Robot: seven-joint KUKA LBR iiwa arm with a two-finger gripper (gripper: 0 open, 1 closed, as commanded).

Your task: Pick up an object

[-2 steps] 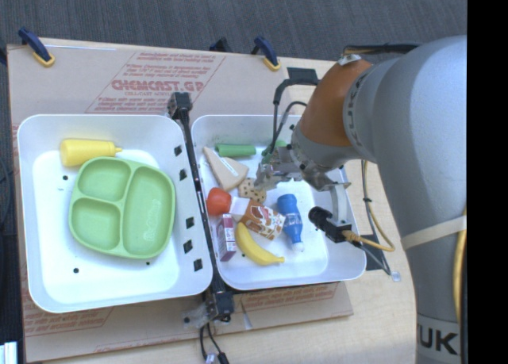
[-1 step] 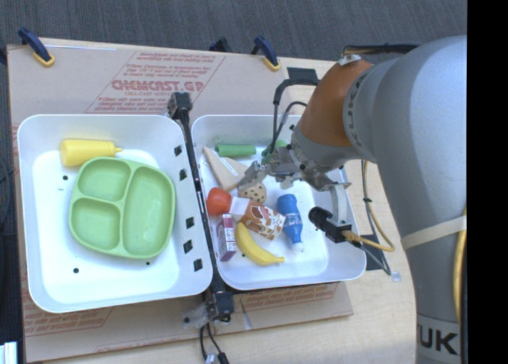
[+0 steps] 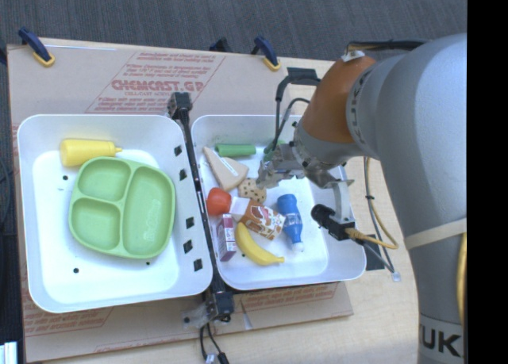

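Where the bench lies nearest the camera, two white bins are seen side by side, the left bin (image 3: 48, 275) and the right bin (image 3: 341, 263). At the near end of the right bin a banana (image 3: 258, 249) is laid, with a small dark bar (image 3: 228, 239) just beside it on its left. Just behind the banana a blue bottle (image 3: 290, 220) is lying, and a printed packet (image 3: 262, 220) is set touching its left side. A red ball (image 3: 218, 201) is found left of the packet, close to the bin wall. Farther in, a spotted die (image 3: 252, 190) is placed between the packet and a pale wedge (image 3: 226, 168). The gripper (image 3: 274, 170) is held low over the bin, just right of the die and wedge; nothing is seen gripped, and whether it is open or closed cannot be told. Beyond the wedge a green stick (image 3: 236, 150) is laid near the far wall. In the left bin a green divided plate (image 3: 123, 206) is set, with a yellow bottle (image 3: 87, 151) behind it. Under both bins a cardboard sheet (image 3: 159, 81) is spread
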